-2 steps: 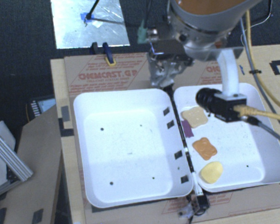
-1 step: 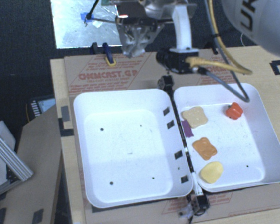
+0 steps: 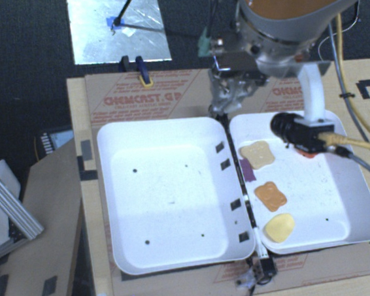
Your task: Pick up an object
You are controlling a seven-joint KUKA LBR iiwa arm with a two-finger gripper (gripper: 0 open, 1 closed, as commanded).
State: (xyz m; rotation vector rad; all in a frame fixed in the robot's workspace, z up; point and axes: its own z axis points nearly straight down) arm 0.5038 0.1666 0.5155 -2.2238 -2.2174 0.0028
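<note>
My pincer (image 3: 231, 101) hangs over the bins' far edge; grip unclear. Three food pieces (image 3: 271, 196) lie in the right bin (image 3: 355, 205).

A bench (image 3: 91, 206) of pale wood is covered by a brown cardboard sheet (image 3: 146, 95) printed with red lettering. On that sheet two shallow white bins are set side by side, touching along their inner edges: the left bin (image 3: 167, 195) and the right bin (image 3: 349, 205). At the far edge of the cardboard a blue and yellow clamp (image 3: 143, 71) is fixed.
</note>
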